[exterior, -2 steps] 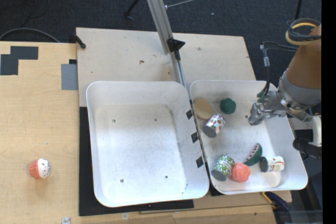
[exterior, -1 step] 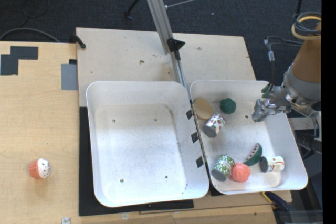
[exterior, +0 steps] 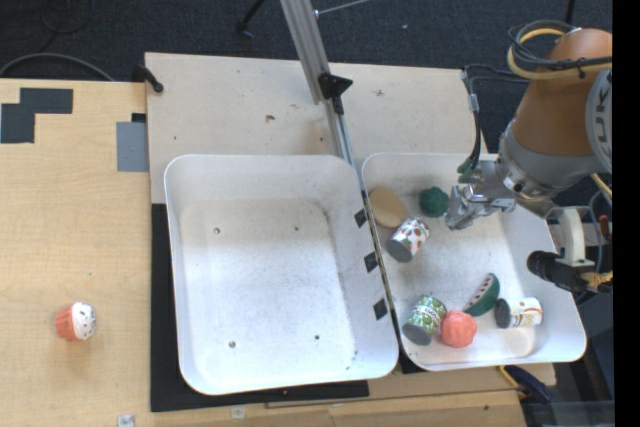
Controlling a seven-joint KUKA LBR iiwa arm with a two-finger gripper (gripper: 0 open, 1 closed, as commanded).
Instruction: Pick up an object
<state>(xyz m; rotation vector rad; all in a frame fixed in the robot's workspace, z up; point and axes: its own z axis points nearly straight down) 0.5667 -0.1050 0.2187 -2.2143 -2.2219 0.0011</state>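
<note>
My gripper [exterior: 462, 211] hangs over the upper middle of the right bin [exterior: 560, 340], below the arm's orange band. Just to its left, very close, lies a dark green ball [exterior: 433, 201]. Further left a tan rounded object [exterior: 385, 207] rests against the divider, and below it a white patterned cup [exterior: 408, 239] lies on its side. Near the bin's front sit a green patterned cup [exterior: 425, 315], a red ball [exterior: 459, 329], a watermelon-slice toy [exterior: 484, 295] and a small white and dark toy [exterior: 520, 313].
The left bin [exterior: 200, 185] lies beside the right one, with black clips along the shared rim. A metal rail [exterior: 300, 15] slants in from the back to the divider. A red and white toy [exterior: 75, 321] sits on the wooden surface at far left.
</note>
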